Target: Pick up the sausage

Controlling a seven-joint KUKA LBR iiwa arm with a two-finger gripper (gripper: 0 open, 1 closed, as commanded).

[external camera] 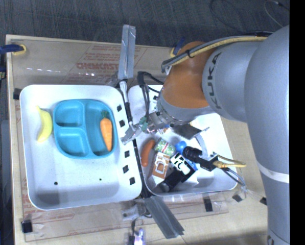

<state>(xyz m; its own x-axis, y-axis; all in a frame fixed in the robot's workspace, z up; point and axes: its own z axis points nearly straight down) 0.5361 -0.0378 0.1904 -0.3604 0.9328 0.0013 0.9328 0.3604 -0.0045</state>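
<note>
In the right bin (221,185) | gripper (142,126) hovered above sausage (147,152), finger state unclear | step: approach | next: descend, then grasp.

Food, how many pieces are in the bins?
3. A banana beside the blue tray, a carrot in that tray, a sausage in the right bin. The arm may hide more.

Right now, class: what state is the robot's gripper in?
Gripper: cannot be told; it sits above the sausage in the right bin.
</note>
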